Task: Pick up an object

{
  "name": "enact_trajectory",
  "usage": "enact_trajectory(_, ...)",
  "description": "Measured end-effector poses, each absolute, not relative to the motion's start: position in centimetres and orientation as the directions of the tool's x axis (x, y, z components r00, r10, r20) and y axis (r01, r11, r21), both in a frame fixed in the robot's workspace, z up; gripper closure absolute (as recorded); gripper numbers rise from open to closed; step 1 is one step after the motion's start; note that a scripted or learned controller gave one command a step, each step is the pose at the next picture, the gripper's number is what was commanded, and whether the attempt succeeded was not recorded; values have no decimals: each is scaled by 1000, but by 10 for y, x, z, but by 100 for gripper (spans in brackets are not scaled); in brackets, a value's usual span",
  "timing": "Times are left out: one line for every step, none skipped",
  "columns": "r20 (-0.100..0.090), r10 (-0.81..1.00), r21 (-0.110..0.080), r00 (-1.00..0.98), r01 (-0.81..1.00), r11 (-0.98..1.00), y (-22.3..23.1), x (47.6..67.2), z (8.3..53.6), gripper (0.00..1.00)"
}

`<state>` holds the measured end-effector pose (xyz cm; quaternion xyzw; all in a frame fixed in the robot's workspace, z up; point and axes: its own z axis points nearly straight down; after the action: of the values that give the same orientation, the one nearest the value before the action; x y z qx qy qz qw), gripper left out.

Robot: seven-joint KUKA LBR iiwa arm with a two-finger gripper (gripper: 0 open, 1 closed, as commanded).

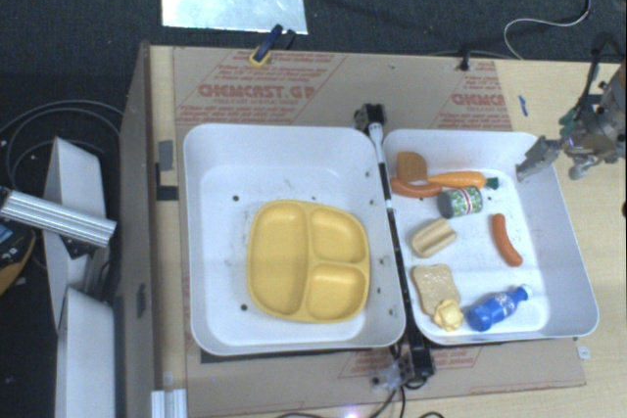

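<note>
1. Starting far left of the gripper: left bin (220,162), white and shallow, with a yellow divided tray (309,260) lying flat in its middle. Three compartments in the tray.
2. Black divider clip (371,117) sits at the top where the two bins meet, well left of the gripper.
3. Right bin (568,240) carries all the loose objects; its upper right corner lies just under the gripper.
4. Brown toy piece (411,166) at the bin's top left, left of the gripper and slightly lower. It touches the orange carrot (446,181), which runs toward the gripper, green tip on the near end.
5. Small green-labelled can (460,203) lies on its side just below the carrot, lower left of the gripper.
6. Tan bread roll (433,237) below the can, tilted. Further down, a toast slice (435,285) with a yellow lump (449,314) touching its lower edge.
7. Blue bottle (495,307) lies on its side next to the yellow lump, well below the gripper, cap pointing up-right.
8. Red-orange sausage (506,240) lies apart from the rest, below and a bit left of the gripper. Nearest loose object to it.
9. Gripper (558,157) hangs over the right bin's upper right corner, coming in from the right edge. Fingers look spread, nothing between them. No object touched or lifted.
</note>
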<state>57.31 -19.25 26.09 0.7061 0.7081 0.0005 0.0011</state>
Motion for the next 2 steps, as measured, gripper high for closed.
enact_trajectory(1,1000,-2,-1,1000,1,-199,555,168,0)
enact_trajectory(0,1000,2,-1,1000,1,-197,558,84,0)
